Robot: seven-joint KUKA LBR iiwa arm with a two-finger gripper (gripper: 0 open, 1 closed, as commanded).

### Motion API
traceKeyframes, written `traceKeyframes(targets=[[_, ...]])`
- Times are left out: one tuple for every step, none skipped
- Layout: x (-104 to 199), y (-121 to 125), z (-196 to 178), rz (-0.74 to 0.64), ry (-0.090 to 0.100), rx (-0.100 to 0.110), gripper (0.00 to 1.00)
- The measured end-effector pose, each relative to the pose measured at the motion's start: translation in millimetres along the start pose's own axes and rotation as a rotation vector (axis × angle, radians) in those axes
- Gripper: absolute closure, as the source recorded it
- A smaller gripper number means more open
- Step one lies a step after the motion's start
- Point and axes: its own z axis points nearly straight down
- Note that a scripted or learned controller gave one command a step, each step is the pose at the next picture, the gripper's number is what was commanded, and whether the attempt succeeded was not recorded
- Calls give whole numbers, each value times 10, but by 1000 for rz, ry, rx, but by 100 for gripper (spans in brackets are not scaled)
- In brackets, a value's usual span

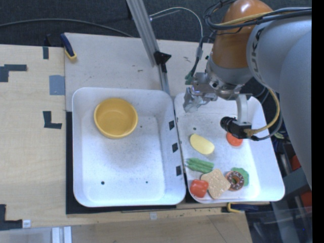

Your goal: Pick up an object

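Two white bins [81, 151] side by side on the counter [30, 135]. Yellow bowl [115, 117] in the left one. Gripper [192, 101] over the right bin's far corner, grip hard to tell. Small yellow food [202, 144] below it, untouched.

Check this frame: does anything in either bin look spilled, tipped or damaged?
Nothing stands out. The yellow bowl sits upright in the left bin; the toy foods, including a yellow piece and a donut, lie loose in the right bin.

One fixed camera — high above the bench [30, 135], slanting down on both bins [81, 186].
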Motion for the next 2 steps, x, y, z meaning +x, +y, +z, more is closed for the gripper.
traceKeyframes(targets=[[496,286,-9,0,-1,-1,100],[902,480,66,2,-1,0,100]])
